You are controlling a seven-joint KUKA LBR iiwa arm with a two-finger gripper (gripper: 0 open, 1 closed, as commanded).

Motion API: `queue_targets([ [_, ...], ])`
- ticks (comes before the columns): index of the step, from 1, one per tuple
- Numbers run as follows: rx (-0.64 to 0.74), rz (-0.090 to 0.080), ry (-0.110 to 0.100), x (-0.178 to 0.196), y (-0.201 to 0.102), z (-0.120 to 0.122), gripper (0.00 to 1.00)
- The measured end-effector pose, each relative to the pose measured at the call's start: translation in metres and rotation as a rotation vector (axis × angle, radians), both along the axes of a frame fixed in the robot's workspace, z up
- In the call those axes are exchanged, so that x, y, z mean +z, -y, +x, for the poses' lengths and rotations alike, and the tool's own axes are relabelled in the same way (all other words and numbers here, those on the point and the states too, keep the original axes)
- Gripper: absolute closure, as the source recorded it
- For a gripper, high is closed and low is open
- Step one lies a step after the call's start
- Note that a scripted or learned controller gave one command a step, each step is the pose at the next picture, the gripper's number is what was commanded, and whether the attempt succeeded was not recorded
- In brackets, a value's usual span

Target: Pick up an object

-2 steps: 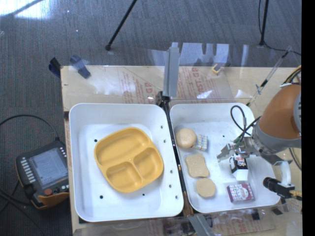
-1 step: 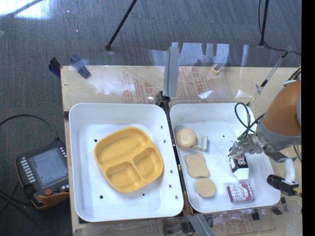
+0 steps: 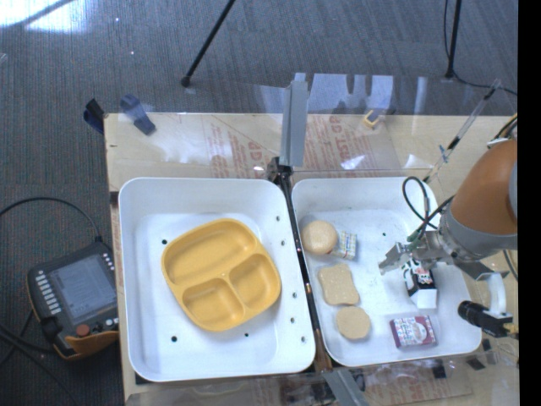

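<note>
My gripper [image 3: 412, 265] hangs low over the right part of the right bin [image 3: 382, 194], at the end of the grey and orange arm coming in from the right. Right under it, or just in front of it, stands a small black, white and red carton [image 3: 422, 288]; whether the two touch is unclear. Further left in this bin lie a round tan bun [image 3: 319, 237], a small patterned packet [image 3: 345, 244], a toast-shaped slice [image 3: 338, 284] and a round biscuit [image 3: 352, 321]. A pink-red packet [image 3: 413, 331] lies near the front.
The left bin [image 3: 144, 227] holds a yellow divided plate [image 3: 221, 272]. A grey post [image 3: 293, 129] rises behind the seam between the bins. Black cables [image 3: 416, 205] loop off the wrist over the right bin's back corner. A teach pendant [image 3: 72, 294] lies on the floor at left.
</note>
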State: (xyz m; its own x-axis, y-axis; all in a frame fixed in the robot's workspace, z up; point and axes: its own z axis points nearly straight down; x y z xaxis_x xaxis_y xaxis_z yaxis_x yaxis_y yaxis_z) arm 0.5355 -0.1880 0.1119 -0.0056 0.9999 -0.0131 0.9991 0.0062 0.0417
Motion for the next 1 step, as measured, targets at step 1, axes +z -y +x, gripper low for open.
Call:
queue_targets([
  [1, -0.135, 0.004, 0.003, -0.0097, 0.0011, -0.004, 0.0],
])
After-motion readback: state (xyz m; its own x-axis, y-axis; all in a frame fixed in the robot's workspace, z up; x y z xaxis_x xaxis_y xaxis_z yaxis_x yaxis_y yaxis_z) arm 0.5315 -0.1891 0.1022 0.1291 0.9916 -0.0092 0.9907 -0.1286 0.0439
